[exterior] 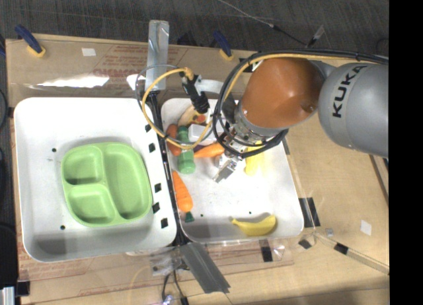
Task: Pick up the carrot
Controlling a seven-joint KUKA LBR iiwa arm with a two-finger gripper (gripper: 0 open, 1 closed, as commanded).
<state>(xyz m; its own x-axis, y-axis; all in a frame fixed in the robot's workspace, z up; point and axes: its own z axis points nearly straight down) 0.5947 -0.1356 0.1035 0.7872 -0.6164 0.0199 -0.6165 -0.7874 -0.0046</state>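
**Arm low over the right bin, carrot lying along the divider**

The arm [297, 99] reaches in from the right and bends down over the right bin [284, 191], its orange band taking up much of the space above the bin's far half. The tool [227, 167] hangs below the wrist near the middle of that bin, over bare white floor. From up here I cannot tell how it is set, apart or together, and nothing shows in its grip.

The carrot [182, 191] lies on the bin floor hard against the left wall, next to the divider between the two bins, with its green stub toward the near edge. It sits to the left of the tool and a little nearer the front. That spot against the wall looks awkward to me, with little room on the wall side for a clean grip.

Other things crowd the far left corner: a second orange piece [209, 151], a small green cup [187, 163] and loops of cable [165, 109]. A banana [254, 225] rests near the front wall, and something yellow [254, 164] lies just right of the tool. The left bin [33, 165] holds a green divided plate [106, 183], well away from the work.
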